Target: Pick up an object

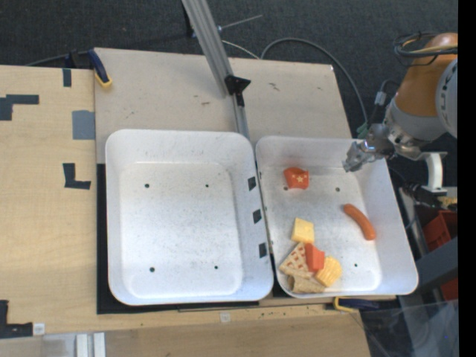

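Two shallow white bins side by side on the worktop (171, 95). Left bin (178, 143) bare white, speckled. Right bin (394, 274) carrying all the loose objects.

Contents of right bin:
- red-orange block (296, 178), upper middle of the floor, standing apart from everything else.
- orange sausage-shaped piece (359, 222), right of centre, lying at a slant, near the right wall but not touching it.
- yellow block (303, 230), lower middle, just above the cluster.
- cluster at the near edge: waffle-patterned tan piece (296, 262), small red piece (314, 258) lying partly on it, yellow-orange piece (329, 271) to the right, touching the red one. Exact overlap within the cluster hard to read.

Grey arm with orange band (428, 50) entering from the right. Gripper (357, 157) positioned over the upper right corner of the right bin, at the rim, well apart from the sausage-shaped piece and off to the right of the red-orange block. Height above the bin floor not readable from this slanted view. Jaws small and blurred: cannot tell whether wide or narrow. Nothing visible between them.

Slanted grey metal rail (212, 39) crossing the worktop down to the gap between the bins.
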Available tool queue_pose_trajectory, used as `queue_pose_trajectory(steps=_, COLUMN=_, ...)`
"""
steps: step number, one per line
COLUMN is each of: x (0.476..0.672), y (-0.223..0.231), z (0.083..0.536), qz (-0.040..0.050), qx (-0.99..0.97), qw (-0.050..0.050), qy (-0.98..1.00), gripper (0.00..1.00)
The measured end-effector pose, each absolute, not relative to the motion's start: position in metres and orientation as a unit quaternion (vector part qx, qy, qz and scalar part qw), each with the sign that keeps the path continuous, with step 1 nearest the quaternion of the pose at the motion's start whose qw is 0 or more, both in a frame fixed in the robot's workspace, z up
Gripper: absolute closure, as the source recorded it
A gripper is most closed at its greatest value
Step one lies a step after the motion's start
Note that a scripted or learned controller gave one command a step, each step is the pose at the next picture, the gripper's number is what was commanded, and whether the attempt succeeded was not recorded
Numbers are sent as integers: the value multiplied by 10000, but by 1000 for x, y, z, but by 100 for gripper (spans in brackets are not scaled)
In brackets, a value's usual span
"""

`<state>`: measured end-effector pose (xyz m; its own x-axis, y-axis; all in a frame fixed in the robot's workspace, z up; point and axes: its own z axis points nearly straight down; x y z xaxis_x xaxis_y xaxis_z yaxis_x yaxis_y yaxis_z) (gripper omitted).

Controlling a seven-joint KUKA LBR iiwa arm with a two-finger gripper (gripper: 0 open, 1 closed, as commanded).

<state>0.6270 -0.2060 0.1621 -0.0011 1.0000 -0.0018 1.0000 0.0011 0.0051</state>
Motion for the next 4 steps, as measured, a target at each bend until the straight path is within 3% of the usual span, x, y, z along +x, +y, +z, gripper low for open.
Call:
queue_pose_trajectory(steps=2, x=630, y=-199, z=241, qz=9, qx=7065, qw=16, qy=7077, gripper=100)
queue_pose_trajectory(steps=4, x=641, y=-112, z=240, qz=-1, qx=7052, qw=-8, qy=7090, gripper=100)
